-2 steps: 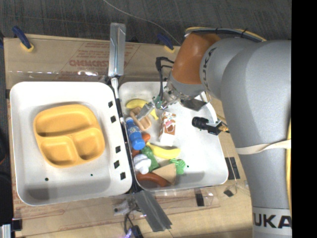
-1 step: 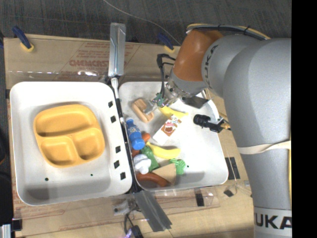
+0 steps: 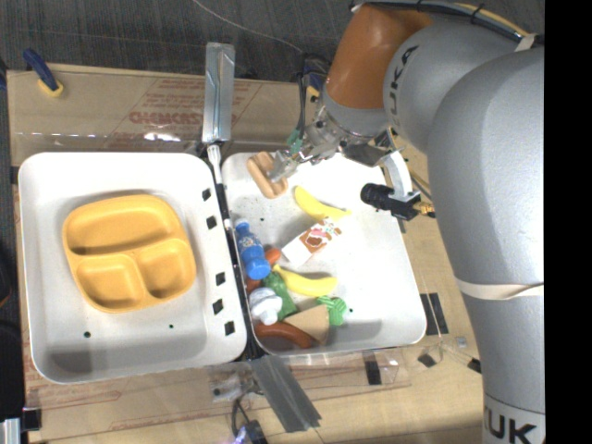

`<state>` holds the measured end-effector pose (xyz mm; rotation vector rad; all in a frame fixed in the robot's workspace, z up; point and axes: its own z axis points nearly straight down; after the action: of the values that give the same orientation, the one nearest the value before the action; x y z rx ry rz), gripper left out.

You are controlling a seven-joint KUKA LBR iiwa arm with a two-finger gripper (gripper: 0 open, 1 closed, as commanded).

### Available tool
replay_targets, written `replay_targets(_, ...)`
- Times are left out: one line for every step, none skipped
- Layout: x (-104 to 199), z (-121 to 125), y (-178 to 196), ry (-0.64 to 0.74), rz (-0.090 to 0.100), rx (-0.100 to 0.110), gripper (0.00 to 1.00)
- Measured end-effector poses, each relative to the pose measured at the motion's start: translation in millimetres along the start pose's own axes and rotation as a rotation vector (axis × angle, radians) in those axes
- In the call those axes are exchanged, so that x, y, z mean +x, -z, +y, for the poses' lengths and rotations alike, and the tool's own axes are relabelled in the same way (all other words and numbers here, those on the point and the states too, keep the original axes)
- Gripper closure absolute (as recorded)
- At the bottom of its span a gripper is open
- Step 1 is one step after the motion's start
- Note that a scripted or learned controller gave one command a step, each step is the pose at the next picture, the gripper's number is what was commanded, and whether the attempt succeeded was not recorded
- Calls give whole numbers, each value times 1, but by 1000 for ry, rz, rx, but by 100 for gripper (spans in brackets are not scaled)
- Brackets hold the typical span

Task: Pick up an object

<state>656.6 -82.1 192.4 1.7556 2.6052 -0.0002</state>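
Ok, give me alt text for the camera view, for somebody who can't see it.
A grey robot arm reaches from the right, its gripper over the far end of the right bin, beside a tan wooden piece among bananas, a blue bottle and other clutter. The left bin holds a yellow divided tray.

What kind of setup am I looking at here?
Likely a lab bench for robot picking trials: two white bins side by side, toy food such as a banana, and a yellow divided tray in the left bin.

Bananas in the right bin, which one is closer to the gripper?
The upper banana, lying just below the gripper. The other banana sits lower in the bin, among the pile by the blue bottle.
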Motion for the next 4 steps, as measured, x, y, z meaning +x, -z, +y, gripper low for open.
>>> replay_targets(0,-1,-2,0,2,4,0)
replay_targets(-7,-31,-99,47,1,7,0)
replay_targets(-7,-30,-98,48,0,5,0)
replay_targets(-5,-29,-91,55,4,8,100)
